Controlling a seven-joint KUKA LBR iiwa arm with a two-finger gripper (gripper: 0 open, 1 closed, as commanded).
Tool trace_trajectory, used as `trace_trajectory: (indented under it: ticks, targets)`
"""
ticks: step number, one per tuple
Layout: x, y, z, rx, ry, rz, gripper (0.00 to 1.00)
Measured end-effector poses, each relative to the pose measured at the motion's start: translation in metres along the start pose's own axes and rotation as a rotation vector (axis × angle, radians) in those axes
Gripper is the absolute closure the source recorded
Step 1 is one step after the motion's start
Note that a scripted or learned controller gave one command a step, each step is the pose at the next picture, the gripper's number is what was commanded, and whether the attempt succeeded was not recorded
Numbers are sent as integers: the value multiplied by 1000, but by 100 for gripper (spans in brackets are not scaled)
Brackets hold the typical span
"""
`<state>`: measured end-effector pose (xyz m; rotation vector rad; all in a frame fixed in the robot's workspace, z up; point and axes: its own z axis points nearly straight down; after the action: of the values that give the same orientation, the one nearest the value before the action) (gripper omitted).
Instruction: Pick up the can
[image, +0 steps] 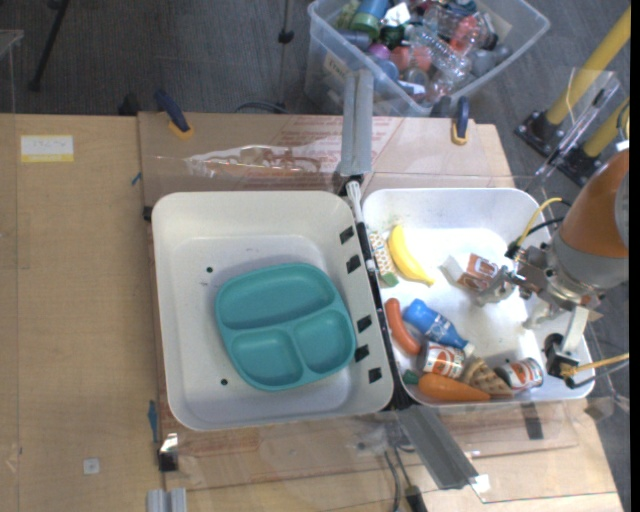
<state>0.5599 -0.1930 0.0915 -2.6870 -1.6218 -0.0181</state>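
Note:
A silver can with a red label (481, 273) hangs tilted over the middle of the right bin (450, 205), and a shadow lies on the bin floor below it. My gripper (505, 279) reaches in from the right and is shut on this can's right end. Two more red-labelled cans lie at the bin's front: one (443, 360) beside the blue bottle, the other (522, 373) near the front right corner.
The right bin also holds a banana (407, 254), a blue bottle (432, 322), a red sausage (402, 327), a carrot (455, 388) and a cracker (485, 377). A teal divided plate (285, 325) lies in the left bin (180, 300). A clear tub of clutter (425, 45) stands behind.

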Motion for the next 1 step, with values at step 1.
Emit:
trace_trajectory:
  ticks: [1]
  targets:
    - [79, 71, 5, 25, -22, -13, 0]
